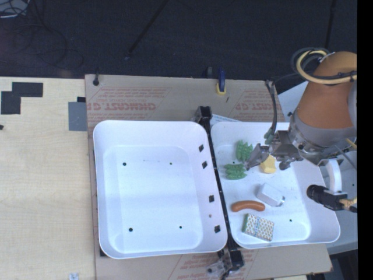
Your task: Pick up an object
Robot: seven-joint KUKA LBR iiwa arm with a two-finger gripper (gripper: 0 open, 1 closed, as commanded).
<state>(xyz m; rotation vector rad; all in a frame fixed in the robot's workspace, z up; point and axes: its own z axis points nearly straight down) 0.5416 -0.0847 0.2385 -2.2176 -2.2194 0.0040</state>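
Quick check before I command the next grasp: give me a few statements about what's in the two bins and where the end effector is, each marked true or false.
1. All the loose objects lie in the right bin. True.
2. The sausage lies in the left bin. False: it lies in the right bin, near the divider.
3. The end effector is over the right bin, between the green toys and the yellow piece. True.
4. The patterned packet lies at the far edge of the right bin. False: it lies near that bin's front edge, below the sausage.
5. The white block sits right of the sausage. True.
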